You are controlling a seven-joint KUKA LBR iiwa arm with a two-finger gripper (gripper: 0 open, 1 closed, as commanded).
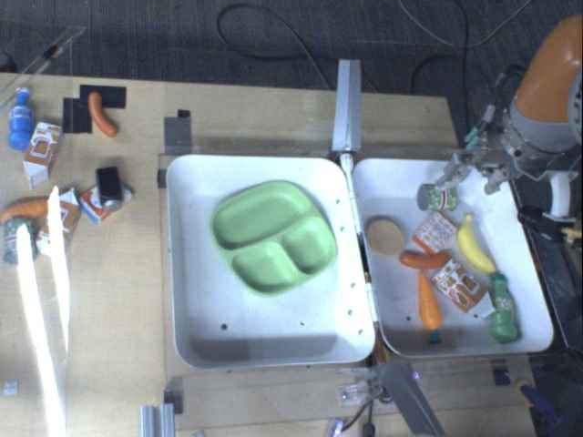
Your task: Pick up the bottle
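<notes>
A green bottle (502, 308) lies at the near right corner of the right bin (537, 340), cap pointing away from me. My gripper (475, 177) hangs over the far part of that bin, well behind the bottle. Its fingers (455, 173) are spread open with nothing between them. The left finger is just above a small green can (437, 197). The orange band of the arm (551, 76) rises at the top right.
Beside the bottle lie a banana (475, 245), two snack cartons (458, 285), a sausage (424, 260), a carrot (428, 304) and a round cookie (384, 236). A green divided plate (273, 235) sits in the left bin (191, 335). A small blue bottle (20, 121) and other items lie on the bench at left.
</notes>
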